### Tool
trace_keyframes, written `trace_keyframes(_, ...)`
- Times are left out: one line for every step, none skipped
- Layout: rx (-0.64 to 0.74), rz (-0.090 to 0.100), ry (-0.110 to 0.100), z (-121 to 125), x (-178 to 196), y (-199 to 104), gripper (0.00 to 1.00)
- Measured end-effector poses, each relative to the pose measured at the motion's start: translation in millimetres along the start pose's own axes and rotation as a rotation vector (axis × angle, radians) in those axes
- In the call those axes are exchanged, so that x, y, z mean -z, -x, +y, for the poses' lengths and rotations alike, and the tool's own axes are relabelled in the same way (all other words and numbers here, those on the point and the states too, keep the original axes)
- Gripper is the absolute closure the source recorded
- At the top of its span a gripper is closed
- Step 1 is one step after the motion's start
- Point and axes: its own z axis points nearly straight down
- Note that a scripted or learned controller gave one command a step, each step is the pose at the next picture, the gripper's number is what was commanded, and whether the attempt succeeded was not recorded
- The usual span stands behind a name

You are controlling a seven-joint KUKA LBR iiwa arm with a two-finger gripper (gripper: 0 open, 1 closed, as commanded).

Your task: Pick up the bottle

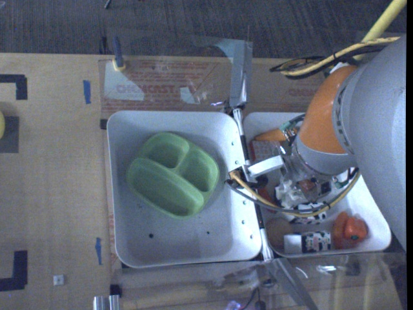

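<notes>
Right white bin (381,228), pincer (293,196) above, bottle (308,241) just below.

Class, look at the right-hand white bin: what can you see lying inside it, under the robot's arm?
In the right bin, near its front edge, lie a small white bottle and an orange toy. A reddish item peeks out farther back. The arm covers the bin's middle, so what lies beneath stays hidden.

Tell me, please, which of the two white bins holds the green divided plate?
The left bin holds the green plate; the right bin has the arm over it.
</notes>
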Motion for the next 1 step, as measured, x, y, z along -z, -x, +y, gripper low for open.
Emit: trace_keyframes(-0.036,0.0,0.0,-56.9,-0.3,2.5,1.0)
